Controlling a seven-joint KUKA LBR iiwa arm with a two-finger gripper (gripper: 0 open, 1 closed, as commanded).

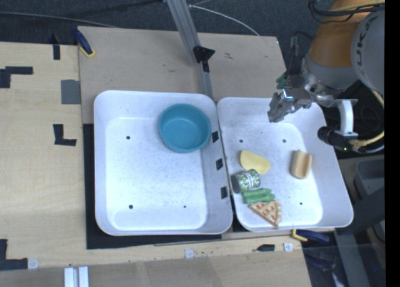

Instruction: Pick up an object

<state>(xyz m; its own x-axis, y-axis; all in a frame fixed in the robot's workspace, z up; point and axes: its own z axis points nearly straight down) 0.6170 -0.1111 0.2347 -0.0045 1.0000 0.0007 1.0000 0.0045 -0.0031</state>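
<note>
Below the gripper (pixel 278 112), toward the near end of its bin, sits a small tan bread roll (pixel 300 164). Looks light and kinda squishy, so I'd pinch it across the short sides. Can't tell the gripper's state from up here.

A robotics lab, by the look of it: a plywood tabletop (pixel 37 154) patched with black tape marks (pixel 61 134), two shallow white bins (pixel 112 154) set side by side on a dark mat, a slanted metal pole (pixel 181 17) rising above them, loose cables (pixel 237 20), and an industrial arm (pixel 340 42) at the right.
</note>
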